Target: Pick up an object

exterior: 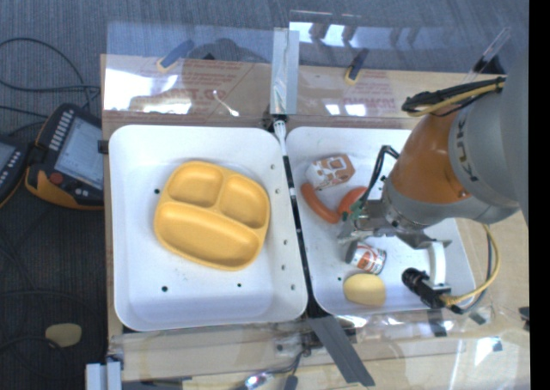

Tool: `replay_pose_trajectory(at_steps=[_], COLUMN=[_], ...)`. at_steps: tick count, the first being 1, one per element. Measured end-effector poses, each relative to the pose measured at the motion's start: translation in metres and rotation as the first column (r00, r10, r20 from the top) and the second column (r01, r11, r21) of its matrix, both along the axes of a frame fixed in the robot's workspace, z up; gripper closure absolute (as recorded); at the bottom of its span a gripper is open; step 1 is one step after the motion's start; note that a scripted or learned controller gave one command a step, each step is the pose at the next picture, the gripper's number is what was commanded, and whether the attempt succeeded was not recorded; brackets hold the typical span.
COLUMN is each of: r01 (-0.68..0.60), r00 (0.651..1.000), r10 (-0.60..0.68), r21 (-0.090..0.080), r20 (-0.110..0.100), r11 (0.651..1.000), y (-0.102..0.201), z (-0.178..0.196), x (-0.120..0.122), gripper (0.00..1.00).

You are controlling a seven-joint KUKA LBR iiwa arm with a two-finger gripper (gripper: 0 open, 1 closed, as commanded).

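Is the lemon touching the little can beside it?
Apart. The camera view shows a thin strip of white bin floor between the lemon and the can above it.

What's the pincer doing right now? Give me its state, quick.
Pincer: down in the right bin, just above the small can; open or closed cannot be told from this view.

1. a yellow divided tray (212,214) lies in the left white bin (137,294), three compartments up.
2. a handheld controller (67,156) with a screen sits on the grey carpet (51,2) left of the desk, black cables (34,53) beside it.
3. a small tan lump (63,334) lies on the carpet near the bottom left.
4. clear panels (215,62) stand behind the bins.
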State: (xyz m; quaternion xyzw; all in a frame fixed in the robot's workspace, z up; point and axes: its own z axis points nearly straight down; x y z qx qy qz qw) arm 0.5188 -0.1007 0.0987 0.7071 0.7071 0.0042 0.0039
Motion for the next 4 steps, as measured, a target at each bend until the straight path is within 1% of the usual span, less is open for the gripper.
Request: replay_pose_trajectory(at_steps=[1, 2, 3, 4], r01=[0.000, -0.002, -0.002, -0.003], r00=[1.000, 1.000, 1.000, 1.000], r10=[0.000, 0.002, 0.002, 0.003], r21=[0.000, -0.004, -0.004, -0.003], r20=[-0.001, 0.000, -0.002, -0.013], r11=[1.000, 1.000, 1.000, 1.000], y=[0.000, -0.002, -0.003, 0.050], z=[0.000, -0.010, 0.000, 0.085], x=[0.000, 0.083, 0.082, 0.106], gripper=[0.00, 0.00, 1.00, 1.00])
